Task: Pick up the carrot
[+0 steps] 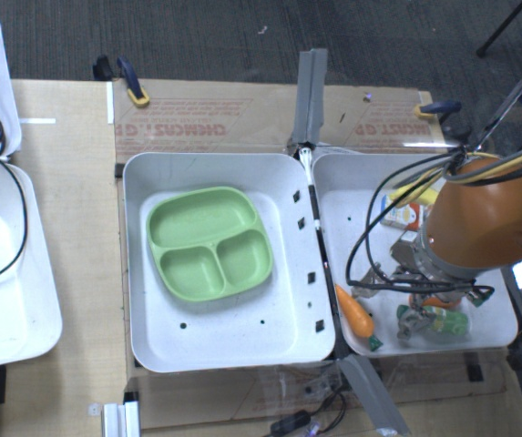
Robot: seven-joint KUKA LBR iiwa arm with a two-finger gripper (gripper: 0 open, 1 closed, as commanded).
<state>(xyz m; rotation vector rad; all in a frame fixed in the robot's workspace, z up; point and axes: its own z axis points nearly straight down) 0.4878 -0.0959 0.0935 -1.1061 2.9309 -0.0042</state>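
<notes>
On my feed the left bin (138, 244) sits near the middle of the table (60, 116), and a green divided plate (209, 242) lies in it toward its left and far side, its three compartments bare. Two clamps (131, 80) grip the table's far edge, one near the left bin's far-left corner and another (438, 109) beyond the right bin. A grey divider (311, 98) rises between the bins at the far side. In the right bin (342, 189) I see the carrot (355, 313) lying against the near-left corner, close to the left wall, its green tip pointing toward the near edge. Just to its right the end effector (429, 309) hangs low over the bin's near edge, under the arm's orange band (484, 217) and black cables (379, 235); I cannot tell how it is set. Coloured items (438, 321) lie beneath it, and a package (406, 215) shows behind the cables
</notes>
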